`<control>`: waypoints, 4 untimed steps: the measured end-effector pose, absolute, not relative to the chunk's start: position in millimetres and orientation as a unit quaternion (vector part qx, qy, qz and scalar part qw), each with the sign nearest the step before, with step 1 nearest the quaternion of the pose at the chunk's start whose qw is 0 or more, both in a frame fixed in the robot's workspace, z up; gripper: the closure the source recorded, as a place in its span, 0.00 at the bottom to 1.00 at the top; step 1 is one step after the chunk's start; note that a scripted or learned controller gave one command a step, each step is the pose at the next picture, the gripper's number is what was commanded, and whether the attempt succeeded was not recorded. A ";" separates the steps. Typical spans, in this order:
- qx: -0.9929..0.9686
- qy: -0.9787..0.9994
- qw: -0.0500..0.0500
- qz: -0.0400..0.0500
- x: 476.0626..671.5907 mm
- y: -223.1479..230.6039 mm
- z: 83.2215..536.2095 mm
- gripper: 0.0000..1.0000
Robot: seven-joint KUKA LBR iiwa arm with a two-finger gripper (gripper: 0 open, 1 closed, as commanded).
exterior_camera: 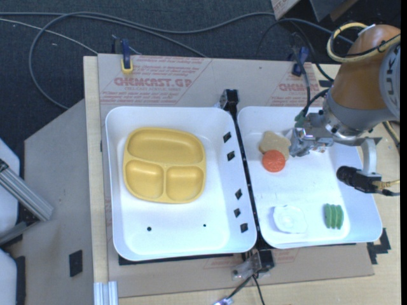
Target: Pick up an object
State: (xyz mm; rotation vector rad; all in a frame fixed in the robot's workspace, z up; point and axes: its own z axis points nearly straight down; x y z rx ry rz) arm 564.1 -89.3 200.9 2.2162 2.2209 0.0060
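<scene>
We saw the hand [297, 142] just beside the orange tomato [274, 161]; its grip we couldn't tell.

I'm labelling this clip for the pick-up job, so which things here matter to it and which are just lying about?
Job: gripper; orange round piece; tan piece; white disc; green piece; right bin.
Lying about: yellow divided plate; left bin.
</scene>
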 end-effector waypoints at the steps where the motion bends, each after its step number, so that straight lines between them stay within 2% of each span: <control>1: 0.707 0.708 0.003 0.002 565.6 -89.3 255.3 1.00; 2: 0.705 0.709 -0.002 0.000 572.0 -40.5 241.0 1.00; 3: 0.705 0.709 0.000 0.002 584.3 8.4 246.8 1.00; 4: 0.705 0.709 -0.001 0.000 588.8 63.7 231.5 1.00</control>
